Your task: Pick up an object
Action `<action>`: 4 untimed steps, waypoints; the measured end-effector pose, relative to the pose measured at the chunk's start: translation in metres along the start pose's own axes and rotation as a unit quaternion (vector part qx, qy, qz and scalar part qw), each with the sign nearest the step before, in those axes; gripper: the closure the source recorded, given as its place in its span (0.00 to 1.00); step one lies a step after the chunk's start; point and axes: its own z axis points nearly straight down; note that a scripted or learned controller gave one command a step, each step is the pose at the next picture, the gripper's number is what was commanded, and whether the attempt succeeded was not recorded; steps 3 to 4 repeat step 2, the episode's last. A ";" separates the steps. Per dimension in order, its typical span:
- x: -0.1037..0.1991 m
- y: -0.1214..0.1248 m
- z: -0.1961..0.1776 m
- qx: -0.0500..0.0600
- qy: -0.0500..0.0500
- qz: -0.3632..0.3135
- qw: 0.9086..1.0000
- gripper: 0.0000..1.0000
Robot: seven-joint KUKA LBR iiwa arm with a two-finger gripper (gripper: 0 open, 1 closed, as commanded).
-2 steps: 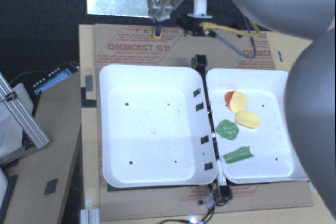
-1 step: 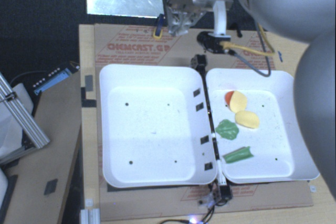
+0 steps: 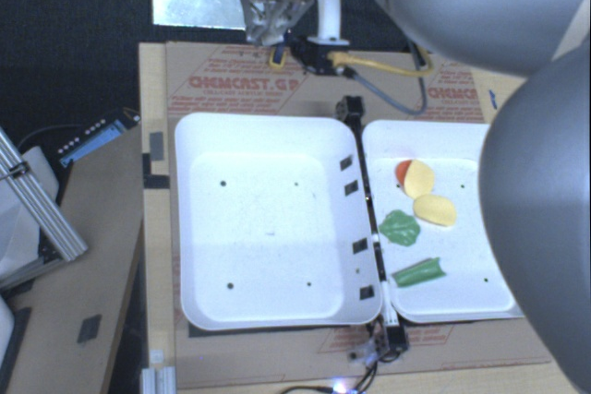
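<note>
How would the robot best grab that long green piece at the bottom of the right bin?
Probably across the middle of the long green piece, coming straight down from above. It lies flat and slim, so fingers set either side of its narrow width should close on it easily. It sits apart from the green leafy piece, leaving room on both sides.
</note>
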 end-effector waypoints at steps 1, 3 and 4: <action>-0.065 0.002 0.038 0.003 -0.002 0.004 1.000 1.00; -0.057 0.002 0.027 0.001 -0.001 0.002 1.000 1.00; -0.057 0.002 0.027 0.001 -0.001 0.002 1.000 1.00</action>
